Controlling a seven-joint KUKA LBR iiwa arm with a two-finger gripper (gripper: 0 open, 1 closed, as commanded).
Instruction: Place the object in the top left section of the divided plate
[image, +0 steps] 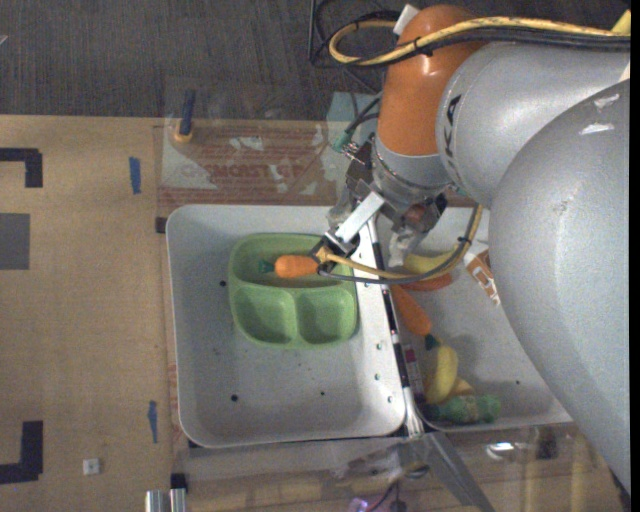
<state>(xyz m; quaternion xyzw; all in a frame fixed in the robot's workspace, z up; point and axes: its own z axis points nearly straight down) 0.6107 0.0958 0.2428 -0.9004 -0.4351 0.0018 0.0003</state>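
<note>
A green divided plate (292, 322) sits in the left white bin (270, 400), toward its back. An orange carrot-shaped object (295, 266) with a green tip lies across the plate's long back compartment, pointing left. The two smaller front compartments hold nothing. My gripper (404, 222) hangs under the orange wrist band, to the right of the carrot and over the wall between the two bins. Its lower part is hidden by the wrist hardware, and nothing shows in its grasp.
The right bin (500, 395) holds a second orange carrot (412, 312), a yellow banana-like piece (441, 370), a green item (466, 407) and more yellow and orange pieces (432, 268) under the arm. The big grey arm covers most of that bin.
</note>
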